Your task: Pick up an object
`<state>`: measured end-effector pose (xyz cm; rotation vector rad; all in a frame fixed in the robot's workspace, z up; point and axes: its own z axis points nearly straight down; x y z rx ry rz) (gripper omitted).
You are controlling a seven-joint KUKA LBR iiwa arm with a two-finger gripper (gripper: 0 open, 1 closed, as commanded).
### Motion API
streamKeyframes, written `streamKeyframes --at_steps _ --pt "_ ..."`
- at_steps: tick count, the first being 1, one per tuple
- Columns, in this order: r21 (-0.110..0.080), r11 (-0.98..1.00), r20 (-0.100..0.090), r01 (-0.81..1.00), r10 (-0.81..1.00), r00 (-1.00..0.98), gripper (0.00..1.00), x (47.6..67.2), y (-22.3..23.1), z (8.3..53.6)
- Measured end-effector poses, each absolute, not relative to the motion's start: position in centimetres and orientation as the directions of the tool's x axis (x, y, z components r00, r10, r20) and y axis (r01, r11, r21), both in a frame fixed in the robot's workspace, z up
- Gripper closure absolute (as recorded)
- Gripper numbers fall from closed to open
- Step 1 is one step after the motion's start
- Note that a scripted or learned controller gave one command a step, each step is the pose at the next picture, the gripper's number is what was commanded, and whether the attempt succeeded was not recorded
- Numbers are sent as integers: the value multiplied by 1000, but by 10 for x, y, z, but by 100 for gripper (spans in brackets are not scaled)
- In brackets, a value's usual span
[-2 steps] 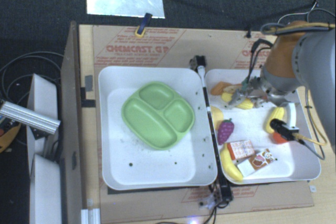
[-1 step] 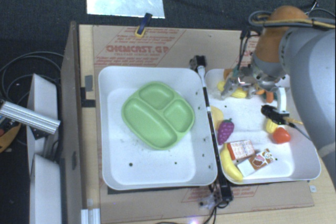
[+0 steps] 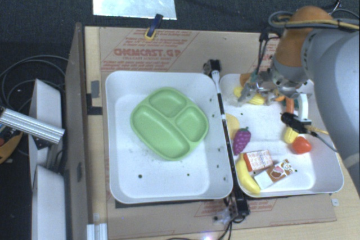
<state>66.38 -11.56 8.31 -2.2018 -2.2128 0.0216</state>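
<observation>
**Camera view: gripper sitting low at the right bin's far-left corner, grasp not confirmed**

Gripper [image 3: 254, 91] is hanging over the far-left corner of the right bin [image 3: 326, 182], right on top of a small yellow piece [image 3: 256, 100] lying there. Metal parts are clustering around that piece, but whether the tool is clamped or released I cannot tell; nothing is visibly sitting between its tips, so no hold is showing.

Candidate objects are all lying in the right bin:
- purple grape bunch [image 3: 242, 140] near the left wall, about mid-length
- yellow banana [image 3: 247, 175] running along the left wall toward the near-left corner
- red-and-white carton [image 3: 257, 161] just beside the banana, touching or overlapping it
- brown-and-white packet [image 3: 274, 172] next to the carton, toward the near edge
- red-orange tomato-like fruit [image 3: 301, 145] toward the right side, with a small yellow item [image 3: 289, 134] just beside it
- another yellow piece [image 3: 231, 121] against the left wall, just above the grapes

Arm [image 3: 332, 64] is reaching in from the right, with its orange band [image 3: 292, 42] sitting above the wrist and its grey body covering the bin's far-right part.

Left bin [image 3: 124, 177] is carrying a green divided plate [image 3: 169, 122], lying flat around the middle, tilted diagonally to the bin walls. Both bins are resting side by side on a cardboard sheet [image 3: 146, 50] with red print.
</observation>
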Motion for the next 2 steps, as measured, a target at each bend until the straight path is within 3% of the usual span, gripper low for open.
streamKeyframes --at_steps 1,2 --pt "-18 6 1 1000 1000 -6 0 665 -116 90" --pt "-22 9 0 1000 1000 -9 100 664 -116 100"
